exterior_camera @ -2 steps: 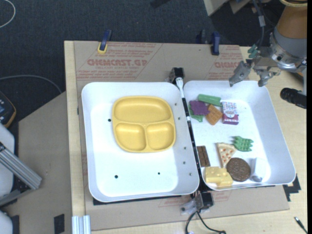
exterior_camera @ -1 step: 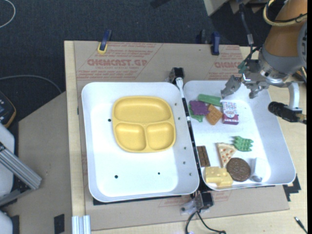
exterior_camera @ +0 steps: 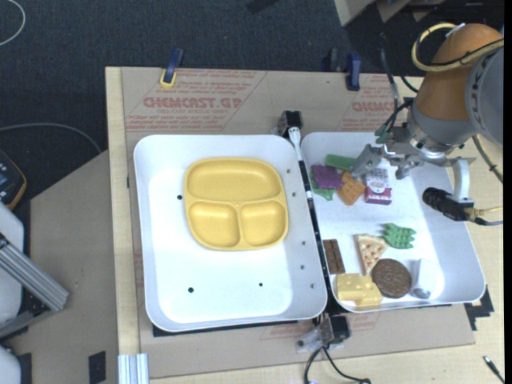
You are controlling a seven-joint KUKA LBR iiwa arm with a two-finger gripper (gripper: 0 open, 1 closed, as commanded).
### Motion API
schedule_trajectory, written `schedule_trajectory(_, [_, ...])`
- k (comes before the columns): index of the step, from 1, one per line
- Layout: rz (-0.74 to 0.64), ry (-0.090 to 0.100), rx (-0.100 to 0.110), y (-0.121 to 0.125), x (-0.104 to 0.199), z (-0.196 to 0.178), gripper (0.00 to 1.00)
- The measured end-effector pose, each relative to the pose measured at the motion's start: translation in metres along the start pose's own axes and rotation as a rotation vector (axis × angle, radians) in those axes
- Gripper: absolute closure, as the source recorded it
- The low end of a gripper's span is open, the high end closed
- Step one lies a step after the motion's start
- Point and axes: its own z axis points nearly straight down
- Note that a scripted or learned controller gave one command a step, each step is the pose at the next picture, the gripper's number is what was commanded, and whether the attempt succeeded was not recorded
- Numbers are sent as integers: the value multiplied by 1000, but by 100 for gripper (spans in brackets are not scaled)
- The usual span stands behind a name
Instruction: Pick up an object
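My gripper (exterior_camera: 379, 163) hangs over the back of the right bin (exterior_camera: 448, 238), under the grey wrist and orange band. Just below it lies a small white and red carton (exterior_camera: 378, 190). An orange waffle piece (exterior_camera: 350, 189), a purple toy (exterior_camera: 326, 179) and a green piece (exterior_camera: 339, 162) lie close to its left. Nearer the front are a green toy (exterior_camera: 398, 234), a pizza slice (exterior_camera: 369, 251), a brown cookie (exterior_camera: 391, 278), a cheese wedge (exterior_camera: 358, 289) and a chocolate bar (exterior_camera: 334, 256).
The left bin (exterior_camera: 160, 238) holds a yellow three-compartment plate (exterior_camera: 236, 201). A black cylinder (exterior_camera: 445, 202) on the arm juts over the right bin's right side. A small grey object (exterior_camera: 421, 285) lies by the cookie. Clamps sit on the board's back edge.
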Motion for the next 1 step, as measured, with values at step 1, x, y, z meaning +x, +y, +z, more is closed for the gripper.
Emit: schedule_trajectory(1, [0,0,-10,3,0,46,0])
